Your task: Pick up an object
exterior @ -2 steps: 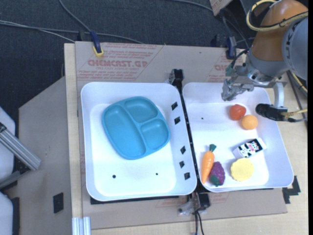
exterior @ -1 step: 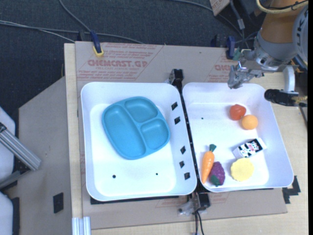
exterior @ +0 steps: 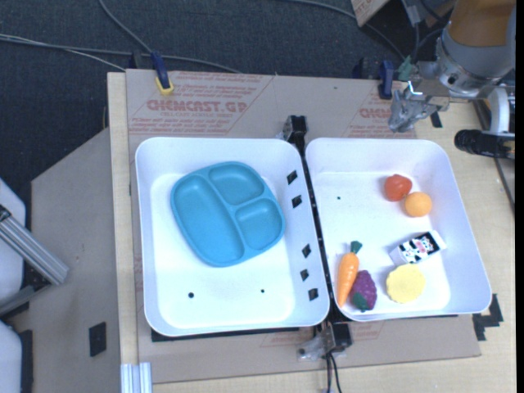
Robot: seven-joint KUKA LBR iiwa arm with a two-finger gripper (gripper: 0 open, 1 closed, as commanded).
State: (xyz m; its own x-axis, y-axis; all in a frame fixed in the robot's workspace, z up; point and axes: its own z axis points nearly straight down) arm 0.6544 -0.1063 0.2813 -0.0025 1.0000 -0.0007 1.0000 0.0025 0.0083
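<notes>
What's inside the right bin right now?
Right bin holds a red tomato, orange ball, black-and-white block, yellow disc, carrot and purple grapes. Anything beneath them is hidden.

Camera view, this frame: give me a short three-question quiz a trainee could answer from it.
1. True or false: the blue divided plate lies in the left bin.
2. Which toy lies right beside the carrot in the right bin? A) purple grapes B) red tomato C) orange ball
3. Fill in: the pincer hangs above the bench, beyond the ____ edge of the right bin.

Key: 1 true. 2 A; the grapes touch the carrot's lower end, while the tomato and ball sit together near the far side. 3 far (top of the view).
</notes>
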